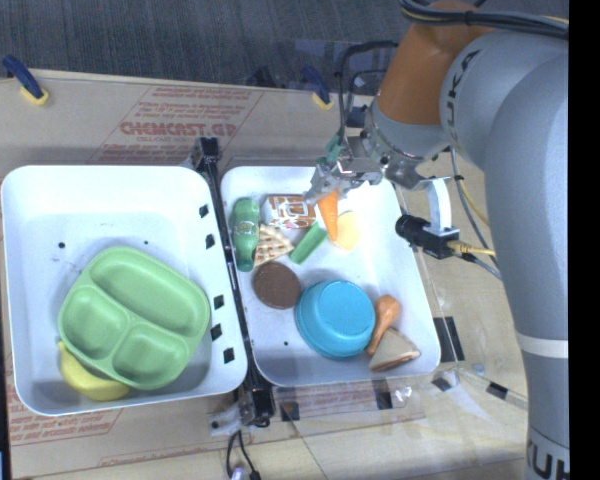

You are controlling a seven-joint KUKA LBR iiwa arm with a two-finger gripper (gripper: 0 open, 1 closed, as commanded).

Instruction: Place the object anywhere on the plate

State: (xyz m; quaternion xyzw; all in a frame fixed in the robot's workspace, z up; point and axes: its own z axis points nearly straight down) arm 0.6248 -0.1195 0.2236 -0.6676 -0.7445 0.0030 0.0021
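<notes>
The carrot (328, 217) — small, orange, tapered — stands nearly upright in the right bin (412, 298), its top between the fingers of the gripper (332, 190), which is closed narrowly on it. A pale yellow piece (348, 230) lies just beside it. The green sectioned plate (134, 316) sits in the left bin (30, 228). The surface (170, 128) reads "CHEMCAST GP" in red — smaller lines are illegible.

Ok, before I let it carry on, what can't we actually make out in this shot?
- Gripper: too small and cluttered in the camera view to tell its finger state, or whether the carrot is grasped.
- Yellow item: mostly hidden under the green plate.
- Printed packet: label too small to read.
- Green bottle: label blurred.
</notes>
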